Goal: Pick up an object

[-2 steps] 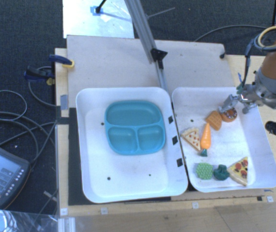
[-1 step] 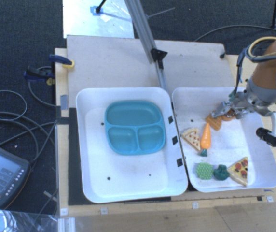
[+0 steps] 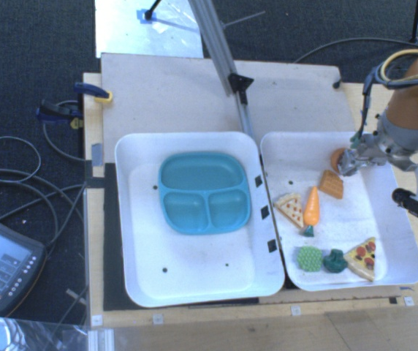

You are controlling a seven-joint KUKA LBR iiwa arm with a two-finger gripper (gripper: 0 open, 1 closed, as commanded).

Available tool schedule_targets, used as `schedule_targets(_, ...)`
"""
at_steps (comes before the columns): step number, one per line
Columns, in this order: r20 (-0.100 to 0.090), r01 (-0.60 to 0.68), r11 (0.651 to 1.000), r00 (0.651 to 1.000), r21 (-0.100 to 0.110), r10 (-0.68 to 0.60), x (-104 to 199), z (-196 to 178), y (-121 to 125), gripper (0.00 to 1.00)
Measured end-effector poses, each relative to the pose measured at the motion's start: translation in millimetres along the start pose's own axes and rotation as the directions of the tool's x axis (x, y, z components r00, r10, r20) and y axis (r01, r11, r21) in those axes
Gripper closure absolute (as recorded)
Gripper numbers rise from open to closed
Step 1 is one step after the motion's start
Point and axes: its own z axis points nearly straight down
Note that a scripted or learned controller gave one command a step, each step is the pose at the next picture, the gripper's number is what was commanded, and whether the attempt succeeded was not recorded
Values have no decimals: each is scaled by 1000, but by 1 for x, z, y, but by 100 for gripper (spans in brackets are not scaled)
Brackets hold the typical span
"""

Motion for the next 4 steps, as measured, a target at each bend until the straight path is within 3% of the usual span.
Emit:
schedule_targets(2, 0, -3, 1000, 1000, 1, 3, -7, -123, 16, 100)
schedule_targets(3, -1, -3, 1000, 1000, 7, 3, -8, -124, 17, 100)
schedule_targets(4, -5, 0, 1000, 1000, 9, 0, 49, -115, 19, 100)
